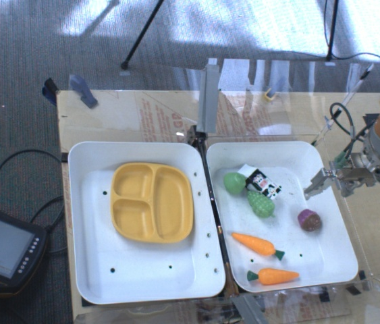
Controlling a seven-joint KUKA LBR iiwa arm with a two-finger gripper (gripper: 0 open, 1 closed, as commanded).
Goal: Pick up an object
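gripper sits at the right bin's right rim, reaching in from the right, with one slim finger slanting down and left over the white floor. nothing lies between its fingers and it touches none of the toys; how wide it stands i cannot tell from this angle. purple fruit, the nearest object, lies just below and apart from the fingertip. further left are a green ball, a black-and-white carton and a bumpy green fruit bunched together. two carrots lie toward the bin's front. left bin holds a yellow divided plate. both bins rest on the desk.
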